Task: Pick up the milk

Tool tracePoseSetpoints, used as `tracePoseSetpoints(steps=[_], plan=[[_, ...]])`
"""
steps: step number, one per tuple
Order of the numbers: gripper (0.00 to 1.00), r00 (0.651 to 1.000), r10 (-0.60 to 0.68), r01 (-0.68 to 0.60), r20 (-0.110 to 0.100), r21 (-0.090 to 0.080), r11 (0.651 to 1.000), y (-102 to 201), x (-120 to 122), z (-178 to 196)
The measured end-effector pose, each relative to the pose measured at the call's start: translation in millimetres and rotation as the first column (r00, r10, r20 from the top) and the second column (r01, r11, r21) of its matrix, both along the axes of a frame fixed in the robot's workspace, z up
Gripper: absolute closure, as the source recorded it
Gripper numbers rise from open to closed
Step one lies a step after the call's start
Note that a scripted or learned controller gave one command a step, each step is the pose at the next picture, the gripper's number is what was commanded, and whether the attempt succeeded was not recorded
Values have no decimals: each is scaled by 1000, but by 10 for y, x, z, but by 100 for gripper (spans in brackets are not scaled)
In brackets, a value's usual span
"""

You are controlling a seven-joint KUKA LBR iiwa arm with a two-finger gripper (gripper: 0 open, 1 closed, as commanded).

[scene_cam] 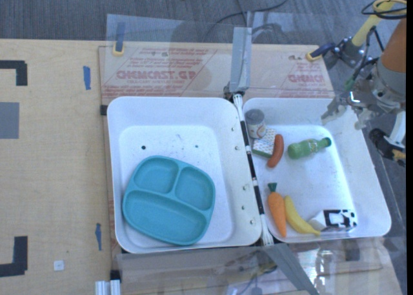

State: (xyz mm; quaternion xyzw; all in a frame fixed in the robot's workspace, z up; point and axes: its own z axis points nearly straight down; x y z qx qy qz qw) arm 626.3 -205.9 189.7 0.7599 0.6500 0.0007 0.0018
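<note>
The milk [339, 219], a small black-and-white carton, lies on its side in the right bin's [368, 177] near right corner, long axis running left-right, just right of a banana [298, 217] and carrot [277, 212]. The gripper [347, 108] hovers over the far right rim; its finger spread cannot be told. The left bin [129, 119] holds a teal plate [169, 199] on the wooden bench [51, 171].

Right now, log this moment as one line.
task: pick up milk | gripper: above right bin's far right edge, holds nothing | milk: near right corner, untouched | status: not started
</note>
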Motion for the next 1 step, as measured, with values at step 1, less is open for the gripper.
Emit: tracePoseSetpoints(steps=[1], plan=[[0, 1000, -1, 1, 2, 0, 1000, 420, 80, -1025]])
